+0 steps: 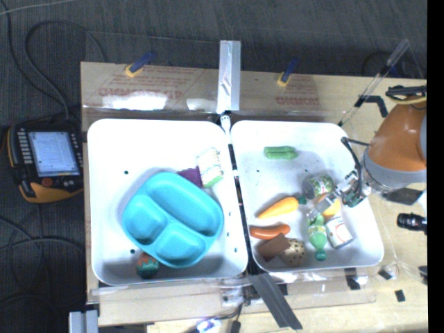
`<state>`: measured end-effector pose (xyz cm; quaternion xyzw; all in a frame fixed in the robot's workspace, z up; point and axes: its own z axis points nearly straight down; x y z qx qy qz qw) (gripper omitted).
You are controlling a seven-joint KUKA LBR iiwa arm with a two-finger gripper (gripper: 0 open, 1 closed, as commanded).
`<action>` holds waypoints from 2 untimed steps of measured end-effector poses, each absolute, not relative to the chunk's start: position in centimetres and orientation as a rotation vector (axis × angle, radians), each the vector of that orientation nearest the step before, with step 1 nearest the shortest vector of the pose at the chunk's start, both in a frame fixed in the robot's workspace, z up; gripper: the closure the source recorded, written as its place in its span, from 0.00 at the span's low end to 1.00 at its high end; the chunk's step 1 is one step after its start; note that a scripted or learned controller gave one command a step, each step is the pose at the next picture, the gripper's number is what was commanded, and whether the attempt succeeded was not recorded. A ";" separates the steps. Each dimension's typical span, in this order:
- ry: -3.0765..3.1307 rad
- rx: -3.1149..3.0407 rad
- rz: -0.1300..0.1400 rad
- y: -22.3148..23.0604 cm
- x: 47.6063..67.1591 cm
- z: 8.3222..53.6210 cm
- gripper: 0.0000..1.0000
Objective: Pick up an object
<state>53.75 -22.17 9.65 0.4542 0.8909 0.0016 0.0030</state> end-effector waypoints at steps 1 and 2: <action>2.795 1.423 0.010 -22.0 53.9 10.6 1.00; 2.753 1.509 0.000 -21.9 61.0 18.6 1.00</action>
